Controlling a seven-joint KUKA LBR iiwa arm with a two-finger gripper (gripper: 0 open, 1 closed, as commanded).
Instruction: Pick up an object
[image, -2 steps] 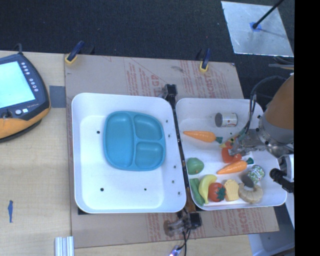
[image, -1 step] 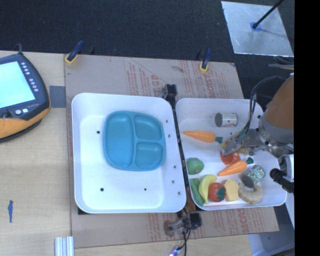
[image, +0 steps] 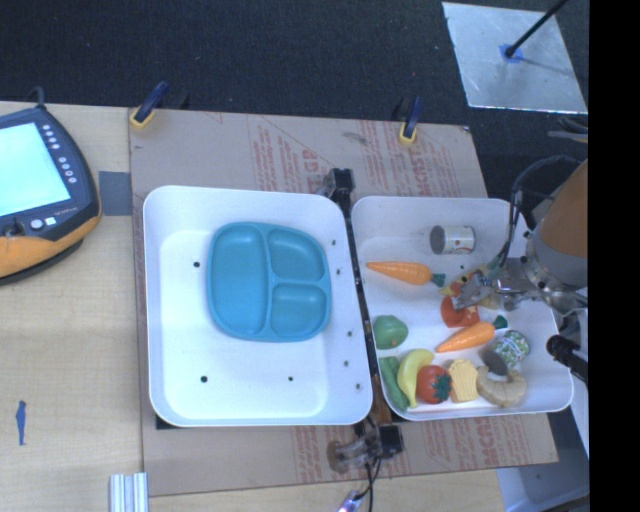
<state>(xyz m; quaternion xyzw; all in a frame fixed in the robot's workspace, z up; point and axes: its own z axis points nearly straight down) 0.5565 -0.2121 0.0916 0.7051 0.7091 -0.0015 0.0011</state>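
Two shallow white bins sit side by side on the table (image: 70, 340), over a sheet of brown cardboard (image: 300, 150). The left bin (image: 170, 300) holds one thing, a blue divided plate (image: 268, 280) with three compartments, lying flat near the bin's middle. The right bin (image: 400, 215) holds the clutter: two carrots, one (image: 400, 271) lying across the upper left part and the other (image: 465, 337) tilted lower down toward the right; one grey metal cylinder (image: 453, 239) near the far wall; one red tomato (image: 457, 311) between the carrots; one green lime-like piece (image: 389, 329) by the left wall; and along the near wall a row of a yellow-green banana (image: 410, 371), a small red fruit with a green top (image: 432, 384), a yellow block (image: 462, 379), a tan ring-shaped piece (image: 500, 388) and a speckled round piece (image: 510, 348). The end effector (image: 480, 287) reaches in from the right over the upper right part of this bin, just above the tomato; I cannot tell how it is set or whether it holds anything. A tablet-like controller in an orange case (image: 40, 190) rests at the table's left edge.
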